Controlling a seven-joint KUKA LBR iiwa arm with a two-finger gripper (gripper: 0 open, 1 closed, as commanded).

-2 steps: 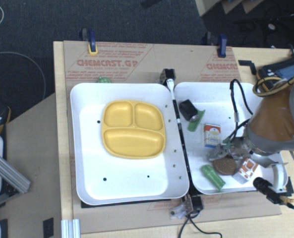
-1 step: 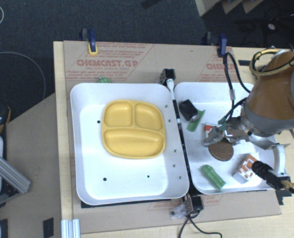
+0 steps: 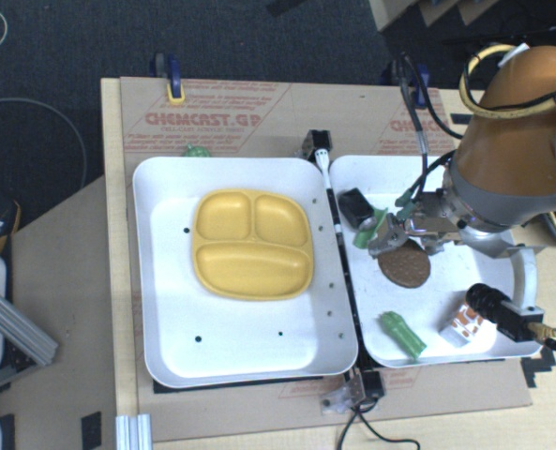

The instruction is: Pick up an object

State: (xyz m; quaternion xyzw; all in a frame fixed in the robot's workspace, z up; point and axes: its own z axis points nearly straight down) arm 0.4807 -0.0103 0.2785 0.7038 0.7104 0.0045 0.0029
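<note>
My gripper point(image 3: 388, 239) hangs over the left part of the right bin point(image 3: 446, 172), reaching in from the right. A small green piece point(image 3: 368, 232) lies right against its left side; whether it is gripped I cannot tell. Just below the gripper a brown round disc point(image 3: 406, 268) lies flat on the bin floor, its upper edge hidden by the gripper. A black block point(image 3: 353, 205) rests near the bin's left wall, up and left of the gripper. A green cylinder point(image 3: 402, 335) lies toward the front edge, and a small white and orange item point(image 3: 462, 324) sits to its right.
The left bin point(image 3: 160, 279) holds a yellow divided plate point(image 3: 253, 244) in its upper middle. The ridge where the two bins meet point(image 3: 339, 251) runs just left of the gripper. The bulky orange and grey arm point(image 3: 517, 129) covers the right bin's upper right.
</note>
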